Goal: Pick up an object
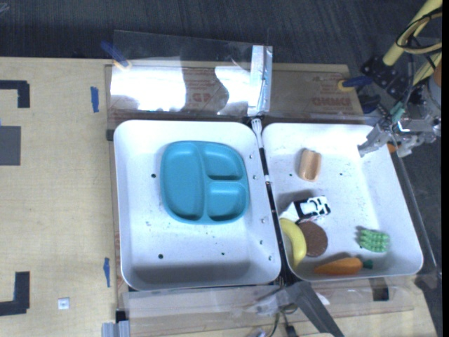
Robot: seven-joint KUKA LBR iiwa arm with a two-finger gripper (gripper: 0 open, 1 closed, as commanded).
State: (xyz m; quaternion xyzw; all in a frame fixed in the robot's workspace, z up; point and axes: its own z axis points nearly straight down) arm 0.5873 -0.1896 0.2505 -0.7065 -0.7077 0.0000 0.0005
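Note:
The right bin (393,188) holds several small things: a tan bread roll (309,164), a black and white toy (311,208), a yellow banana (293,239), a brown round cookie (313,239), an orange carrot (338,265) and a green bumpy piece (373,241). My gripper (382,137) hangs at the bin's far right corner, above the rim, well away from all of them. Nothing shows between its fingers.
The left bin (133,209) carries a blue divided plate (205,181). A clear plastic panel (189,83) stands behind the left bin. Yellow and black cables (414,34) run down the arm at the upper right.

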